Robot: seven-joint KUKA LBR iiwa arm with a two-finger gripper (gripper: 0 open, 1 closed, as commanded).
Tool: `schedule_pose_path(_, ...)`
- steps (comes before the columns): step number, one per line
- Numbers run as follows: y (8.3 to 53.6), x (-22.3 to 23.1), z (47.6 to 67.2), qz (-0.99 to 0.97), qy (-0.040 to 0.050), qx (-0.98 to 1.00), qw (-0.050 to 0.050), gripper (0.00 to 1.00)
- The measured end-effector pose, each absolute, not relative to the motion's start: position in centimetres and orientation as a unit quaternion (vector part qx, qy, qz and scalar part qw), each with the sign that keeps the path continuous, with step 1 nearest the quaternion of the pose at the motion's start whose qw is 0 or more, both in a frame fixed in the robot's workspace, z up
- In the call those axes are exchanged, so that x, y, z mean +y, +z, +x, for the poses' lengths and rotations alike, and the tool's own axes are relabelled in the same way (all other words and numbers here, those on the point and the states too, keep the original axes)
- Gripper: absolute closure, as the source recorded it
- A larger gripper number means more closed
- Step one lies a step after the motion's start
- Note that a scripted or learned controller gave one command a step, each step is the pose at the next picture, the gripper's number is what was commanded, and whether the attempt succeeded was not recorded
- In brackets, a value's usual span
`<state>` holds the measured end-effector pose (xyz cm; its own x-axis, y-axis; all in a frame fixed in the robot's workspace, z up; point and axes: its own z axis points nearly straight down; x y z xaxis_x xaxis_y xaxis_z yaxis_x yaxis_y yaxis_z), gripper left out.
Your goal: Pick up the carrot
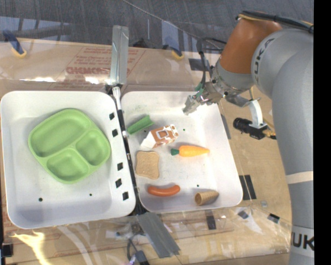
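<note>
- Nearest the camera, along the near edge of the right bin (223, 148), lie a sausage (164, 190) and a small brown cone (206, 197); both sit well clear of the target and need not be disturbed.
- A slice of toast (148, 164) lies just beyond them, close to the divider side of that bin.
- The carrot (191, 151) rests flat on the bin floor around the middle, slightly toward the right edge, its green top pointing at the divider and its orange tip toward the right wall. Nothing touches it; the small carton (162, 136) is near its leafy end but apart.
- A green stick-shaped piece (139, 124) lies farther back by the divider.
- The gripper (190, 107) hangs over the far part of the right bin, beyond the carrot and holding nothing; whether its fingers are parted I cannot tell from this angle.
- To do the step well, I judge the arm should come toward the near side until centred over the thick orange body, turn the fingers to straddle its short width, then descend straight, keeping off the carton.
- The left bin (11, 203) carries a green divided plate (69, 145), irrelevant here.
</note>
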<state>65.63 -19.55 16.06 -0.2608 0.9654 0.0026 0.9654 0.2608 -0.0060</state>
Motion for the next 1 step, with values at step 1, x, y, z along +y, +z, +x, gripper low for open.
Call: schedule_pose_path(1, 23.00, -21.17, 65.71, -0.717, 0.0002, -0.698, -0.001, 1.00)
